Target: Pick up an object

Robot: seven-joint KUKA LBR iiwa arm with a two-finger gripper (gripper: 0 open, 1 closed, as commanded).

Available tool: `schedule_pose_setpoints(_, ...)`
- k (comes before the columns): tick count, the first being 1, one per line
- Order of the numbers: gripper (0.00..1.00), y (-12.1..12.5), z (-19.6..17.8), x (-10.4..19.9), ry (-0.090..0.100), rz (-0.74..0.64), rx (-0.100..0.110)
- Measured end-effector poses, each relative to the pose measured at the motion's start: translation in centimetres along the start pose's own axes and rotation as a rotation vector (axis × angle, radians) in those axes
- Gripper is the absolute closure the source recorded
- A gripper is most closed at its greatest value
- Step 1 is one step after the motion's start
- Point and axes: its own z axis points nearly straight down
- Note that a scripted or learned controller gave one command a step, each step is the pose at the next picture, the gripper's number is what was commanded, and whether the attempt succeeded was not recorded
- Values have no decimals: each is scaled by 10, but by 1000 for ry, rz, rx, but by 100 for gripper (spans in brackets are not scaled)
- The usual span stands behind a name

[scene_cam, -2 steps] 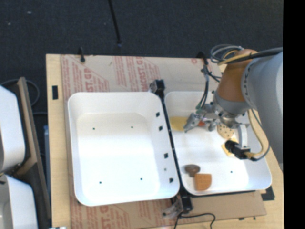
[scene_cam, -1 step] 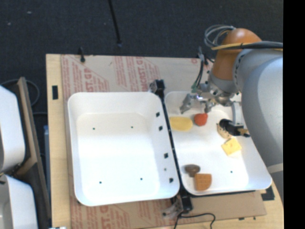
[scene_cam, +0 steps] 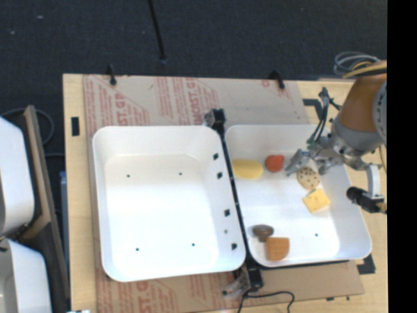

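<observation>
Over the right bin [scene_cam: 355, 240], the gripper [scene_cam: 311, 163] hangs, jaws spread, above a speckled cookie [scene_cam: 307, 177]; whether it touches is unclear. The cookie looks light, stiff and flat, best pinched across its edges.

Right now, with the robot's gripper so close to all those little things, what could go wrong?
1. The gripper is low in the right bin, right by a speckled round piece and a red piece. It might bump one away instead of grabbing it.
2. The yellow cube sits just beside the speckled piece, so the gripper could knock it too.
3. The things are small, so the gripper may come up with nothing.
</observation>
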Motion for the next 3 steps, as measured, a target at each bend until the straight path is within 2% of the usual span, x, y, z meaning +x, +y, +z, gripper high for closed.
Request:
schedule_pose_setpoints(1, 0, 62, 31, 86, 5, -15, 2)
schedule_pose_setpoints(2, 0, 82, 6, 1, 1, -3, 0)
schedule_pose_setpoints(3, 0, 80, 30, 85, 5, -13, 3)
